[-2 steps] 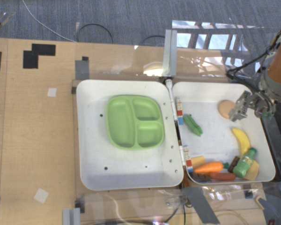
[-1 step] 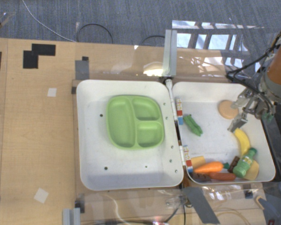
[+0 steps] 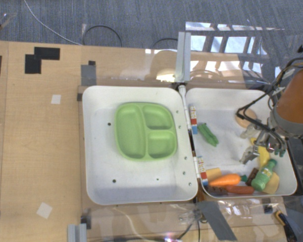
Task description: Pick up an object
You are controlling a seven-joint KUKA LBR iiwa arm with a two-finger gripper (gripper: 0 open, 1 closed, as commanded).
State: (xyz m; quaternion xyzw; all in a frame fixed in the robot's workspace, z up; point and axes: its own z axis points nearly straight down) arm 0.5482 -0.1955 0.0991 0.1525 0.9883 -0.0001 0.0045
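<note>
The right bin holds several toy foods. A green pepper-like piece lies near its left wall. An orange carrot and a brown sausage rest along the front wall. A green bottle and a yellow piece sit at the front right, and a tan rounded piece lies further back. My gripper hangs low over the right side of this bin, just left of the yellow piece. It is open, its two silvery tips apart with nothing between them.
The left bin carries a green divided plate. The arm's orange band and black cables hang over the right bin's far right corner. A metal post stands behind the divider between the bins.
</note>
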